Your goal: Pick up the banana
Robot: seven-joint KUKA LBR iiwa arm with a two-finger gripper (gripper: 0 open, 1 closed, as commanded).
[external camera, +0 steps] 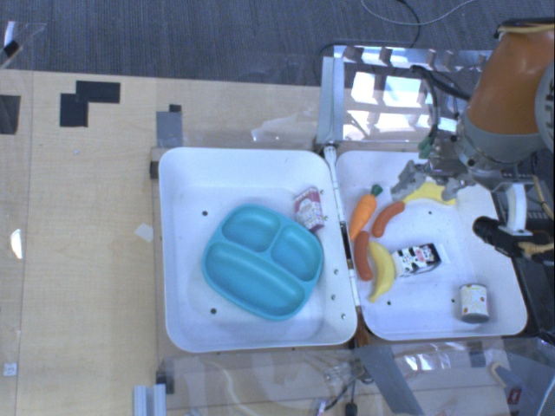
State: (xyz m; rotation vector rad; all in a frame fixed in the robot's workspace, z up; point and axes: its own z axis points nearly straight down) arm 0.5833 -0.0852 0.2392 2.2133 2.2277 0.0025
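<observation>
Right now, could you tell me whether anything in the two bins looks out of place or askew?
Mostly tidy. The small red-and-white packet in the left white bin leans against the blue divided plate's rim, tilted. The small beige can in the right bin seems to lie on its side.

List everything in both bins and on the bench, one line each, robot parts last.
left bin: 1, white, left half of bench
right bin: 1, white, right half of bench
divided plate: 1, light blue, middle of left bin
small packet: 1, red and white, left bin, by the plate's upper right edge
carrot: 1, orange with green top, right bin, upper left
sausages: 2, red-orange, right bin, one beside the carrot, one lower by the left wall
banana: 1, yellow, right bin, left of centre
yellow item: 1, right bin, under the gripper, partly hidden
small carton: 1, black and white, right of banana
small can: 1, pale, right bin, lower right
gripper: 1, grey, above right bin's top
arm: 1, orange band, from the right
</observation>
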